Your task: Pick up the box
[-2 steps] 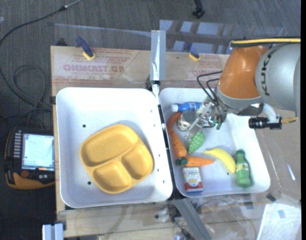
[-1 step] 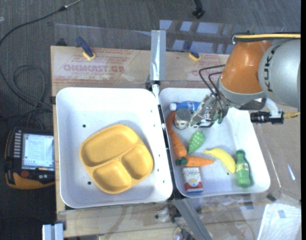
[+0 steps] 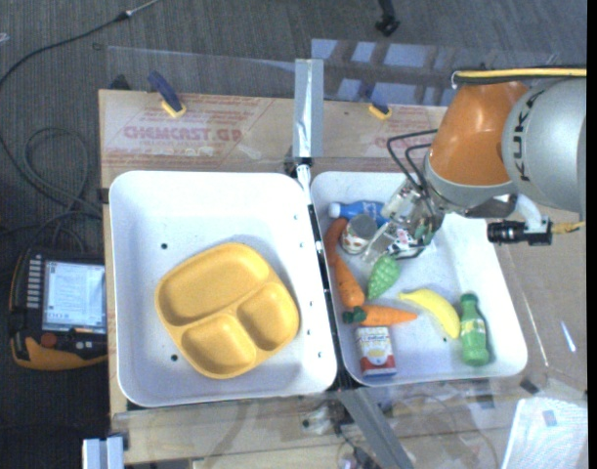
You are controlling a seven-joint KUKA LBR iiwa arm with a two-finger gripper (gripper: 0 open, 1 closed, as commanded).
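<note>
While the small red-and-white cardboard box (image 3: pixel 376 350) is left lying near the right bin's front edge, the tool (image 3: pixel 401 233) is poised well behind it, its opening impossible to judge.

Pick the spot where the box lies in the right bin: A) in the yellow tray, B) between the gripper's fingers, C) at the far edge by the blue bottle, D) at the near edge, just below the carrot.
D: the box lies flat at the right bin's near edge, just below the carrot, while the gripper sits further back in the bin.
</note>
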